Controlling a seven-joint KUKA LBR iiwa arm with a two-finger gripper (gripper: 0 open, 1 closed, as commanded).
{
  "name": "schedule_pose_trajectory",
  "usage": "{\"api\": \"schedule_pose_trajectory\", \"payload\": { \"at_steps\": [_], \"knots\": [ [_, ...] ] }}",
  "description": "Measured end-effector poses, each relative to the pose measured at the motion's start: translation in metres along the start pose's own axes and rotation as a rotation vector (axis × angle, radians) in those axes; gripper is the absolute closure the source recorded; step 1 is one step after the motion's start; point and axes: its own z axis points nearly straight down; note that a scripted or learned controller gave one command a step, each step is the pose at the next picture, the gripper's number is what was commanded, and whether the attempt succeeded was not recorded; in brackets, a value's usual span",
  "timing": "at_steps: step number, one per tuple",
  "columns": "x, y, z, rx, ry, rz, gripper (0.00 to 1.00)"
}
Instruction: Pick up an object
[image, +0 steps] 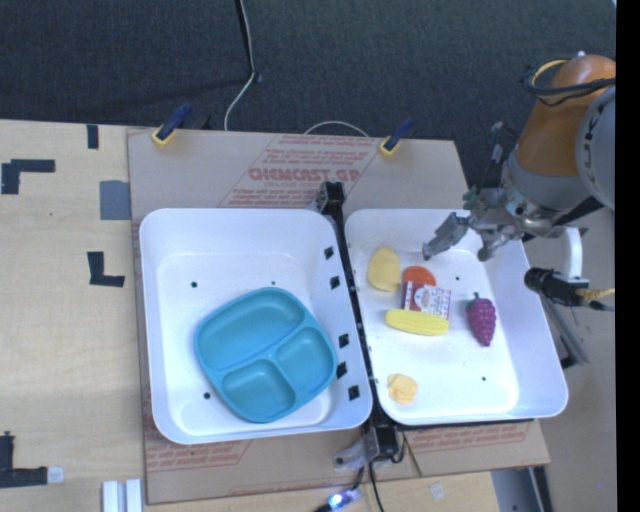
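In the right bin (520, 385) lie several toy foods: a yellow rounded piece (383, 269), an orange-red piece (418, 276), a small red and white packet (426, 298), a yellow corn cob (417, 322), a purple grape bunch (481, 319) and a small pale yellow piece (402, 388). My gripper (463, 241) hangs over the bin's far right part, above and to the right of the foods. Its two fingers stand apart with nothing between them.
The left bin (165, 240) holds a blue divided plate (264, 352). A black divider (343, 290) runs between the bins. Cardboard lies under both bins, with clamps at its far edge. The grey arm with its orange band (570, 120) comes in from the right.
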Motion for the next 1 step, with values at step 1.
{"api": "schedule_pose_trajectory", "payload": {
  "at_steps": [1],
  "knots": [
    [0.0007,0.0029,-0.0090,-0.014,-0.002,-0.004,0.00]
  ]
}}
